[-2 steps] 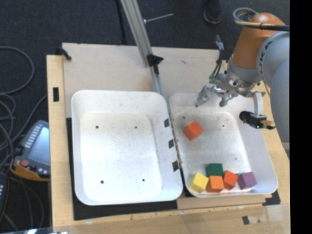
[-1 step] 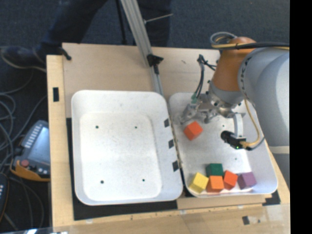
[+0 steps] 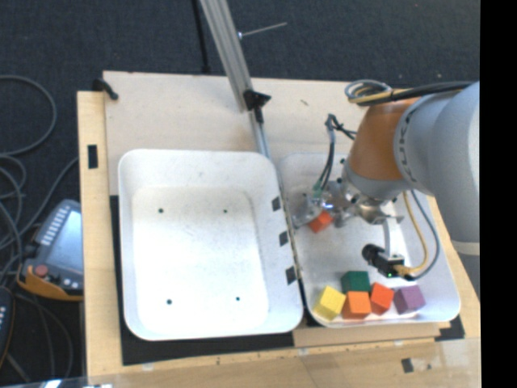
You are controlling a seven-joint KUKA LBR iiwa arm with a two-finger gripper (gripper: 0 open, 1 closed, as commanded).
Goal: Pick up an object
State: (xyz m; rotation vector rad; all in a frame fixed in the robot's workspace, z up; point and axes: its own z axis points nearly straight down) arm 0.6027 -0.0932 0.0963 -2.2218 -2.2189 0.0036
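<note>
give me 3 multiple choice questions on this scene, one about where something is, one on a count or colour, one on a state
1. Where do the loose blocks lie?
A. near edge of the right bin
B. middle of the left bin
C. on the bare bench

2. How many blocks lie in that cluster?
A. two
B. five
C. eight

3. What is at the claw?
A. a small orange-red block at its tip
B. a purple block
C. a green block

Answers:
1 A: the cluster sits along the near wall of the right bin.
2 B: yellow block, orange block, red-orange block, purple block and green block.
3 A: a small orange-red block shows at the claw, above the right bin's floor near its left wall.
</note>
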